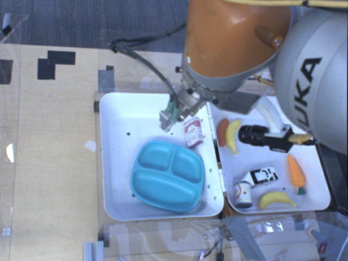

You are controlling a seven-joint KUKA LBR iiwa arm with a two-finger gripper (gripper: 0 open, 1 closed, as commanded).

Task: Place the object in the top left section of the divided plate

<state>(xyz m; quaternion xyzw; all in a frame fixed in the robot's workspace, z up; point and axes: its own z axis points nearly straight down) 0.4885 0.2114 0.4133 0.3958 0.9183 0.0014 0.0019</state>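
Gripper (173, 113) over left bin (117, 145) back edge, finger state unclear; grasp pending: packet (193, 132) beside blue plate (168, 174).

Divided plate (168, 176) and small packet (193, 132) in the left bin.

A light blue plate with rounded corners is seen lying flat, slightly rotated, toward the near right of the left bin; it is split into one large section along its near side and two smaller sections along its far side, all bare. A small red and white packet is seen just beyond the plate's far right corner, close to the bin's right wall, not on the plate.
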